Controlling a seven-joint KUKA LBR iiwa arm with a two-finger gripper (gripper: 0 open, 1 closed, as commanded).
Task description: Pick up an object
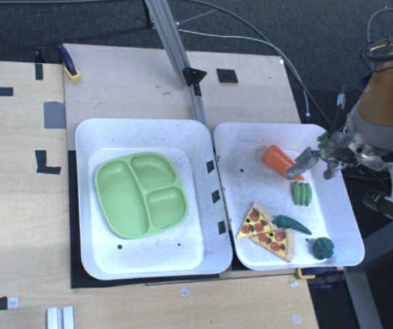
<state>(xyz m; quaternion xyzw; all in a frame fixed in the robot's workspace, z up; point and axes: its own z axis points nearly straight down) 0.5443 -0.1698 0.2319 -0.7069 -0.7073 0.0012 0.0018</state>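
Observation:
In the right bin (251,142) lie an orange carrot-like piece (276,158), a small green ridged vegetable (301,193), a pizza slice (267,233), a dark green pepper (292,223) and a broccoli floret (322,247). My gripper (317,160) hangs over the right bin's far right side, just right of the orange piece. One grey finger (303,163) reaches down towards that piece's right end; another shows near the bin's right wall. Nothing sits between them.
The left bin (93,252) holds a green divided plate (141,194). A slanted metal pole (175,46) and cables run behind the bins. The arm's orange band (381,98) stands at the right edge.

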